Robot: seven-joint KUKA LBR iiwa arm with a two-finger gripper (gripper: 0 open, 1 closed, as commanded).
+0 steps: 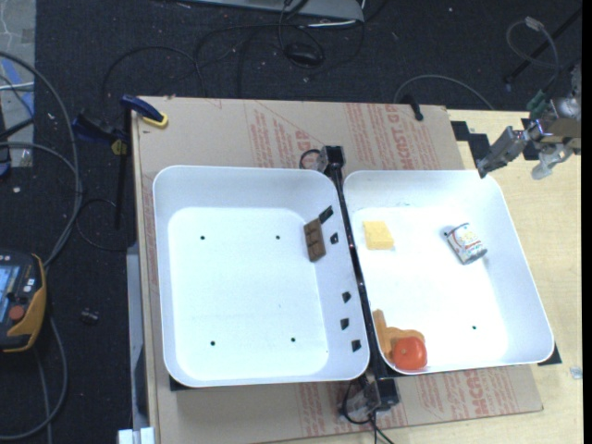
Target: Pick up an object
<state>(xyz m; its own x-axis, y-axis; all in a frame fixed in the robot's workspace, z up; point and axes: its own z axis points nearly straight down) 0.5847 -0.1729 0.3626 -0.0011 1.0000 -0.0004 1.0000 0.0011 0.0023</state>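
The right bin (518, 276) holds a yellow block (377, 235) near its far left. A small white can with a coloured label (465, 244) lies on its side toward the far right. A red ball (409, 351) rests against an orange piece (387, 327) in the near left corner. A brown bar (316, 239) leans against the right wall of the left bin (185, 276). My gripper (520, 155) hangs outside the right bin, beyond its far right corner, well above and right of the can. It is open, with nothing between its fingers.
Both bins sit on a cardboard sheet (277, 128) over the bench. Black clips (349, 296) line the divide between the bins. Cables and a blue and yellow clamp (143, 111) lie beyond the board's far left corner. An orange-edged device (18, 299) sits at the far left.
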